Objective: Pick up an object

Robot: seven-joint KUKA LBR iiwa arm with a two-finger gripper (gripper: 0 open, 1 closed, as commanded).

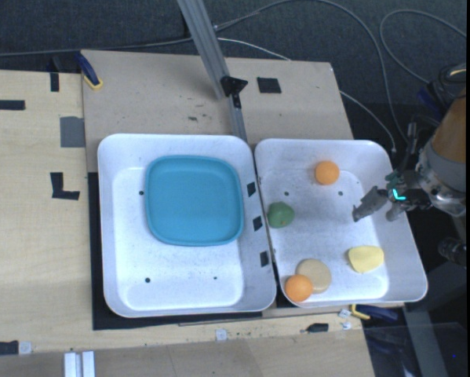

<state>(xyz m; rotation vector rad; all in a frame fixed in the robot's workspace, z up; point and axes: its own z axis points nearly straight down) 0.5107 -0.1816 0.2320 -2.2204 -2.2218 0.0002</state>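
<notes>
Objects for picking lie scattered in the right bin [338, 149], and the green ball [280, 214] near that bin's left wall serves well as the landmark. Up and to the right of the green ball sits a small orange ball [326, 173], well apart from it. Below the green ball, near the bin's front edge, a second orange ball [299, 288] touches a tan round piece [315, 274] just to its right. Further right of that pair — and down-right of the green ball — rests a yellow lump [366, 258]. The gripper [380, 204] hangs to the right of the green ball, at about the same height in the view, near the bin's right wall; one dark finger [368, 204] points toward the green ball across bare white floor, and nothing lies between the fingers. They seem parted, though the wrist partly hides the second one. A small teal light glows on the gripper body. To the left of the green ball, past the wall between the bins, the left bin [121, 234] holds a blue square plate [194, 199]. A grey metal bar [207, 42] slants down from the top of the view toward the gap between the bins, above the green ball.
</notes>
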